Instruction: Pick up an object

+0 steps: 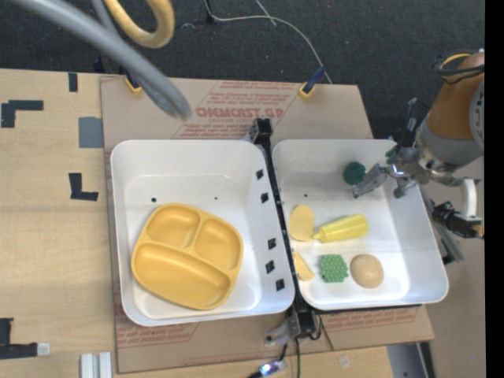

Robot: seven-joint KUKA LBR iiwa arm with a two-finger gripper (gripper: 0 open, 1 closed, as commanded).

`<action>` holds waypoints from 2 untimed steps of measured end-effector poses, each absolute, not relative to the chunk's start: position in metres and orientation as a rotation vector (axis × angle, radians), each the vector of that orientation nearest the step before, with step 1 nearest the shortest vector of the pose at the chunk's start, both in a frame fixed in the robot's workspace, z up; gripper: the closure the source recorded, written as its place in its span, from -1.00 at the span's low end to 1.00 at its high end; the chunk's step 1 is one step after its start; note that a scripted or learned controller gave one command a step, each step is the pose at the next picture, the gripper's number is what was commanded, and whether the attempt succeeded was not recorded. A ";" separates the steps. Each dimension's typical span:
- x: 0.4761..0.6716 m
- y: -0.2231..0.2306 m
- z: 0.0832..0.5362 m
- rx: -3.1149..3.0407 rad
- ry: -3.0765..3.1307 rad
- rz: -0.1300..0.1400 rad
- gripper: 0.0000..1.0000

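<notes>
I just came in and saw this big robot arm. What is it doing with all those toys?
The robot arm is trying to pick something up. Its gripper hangs over the right bin, close to a dark green ball, but it isn't holding anything yet. That bin also has a yellow corn cob, a bumpy green toy and a tan ball. The left bin has a yellow divided plate.
</notes>
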State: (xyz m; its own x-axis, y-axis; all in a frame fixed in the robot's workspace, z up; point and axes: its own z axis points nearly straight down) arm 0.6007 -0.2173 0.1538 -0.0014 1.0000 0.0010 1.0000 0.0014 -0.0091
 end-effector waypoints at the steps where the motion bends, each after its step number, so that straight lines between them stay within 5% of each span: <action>1: 0.603 -0.208 0.101 -2.213 -2.218 0.009 -1.00; 2: 0.604 -0.208 0.083 -2.218 -2.223 0.006 -1.00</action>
State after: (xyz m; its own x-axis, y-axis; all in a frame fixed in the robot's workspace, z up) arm 0.6037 -0.2082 0.0827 -0.0024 1.0000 -0.0021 1.0000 0.0024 -0.0036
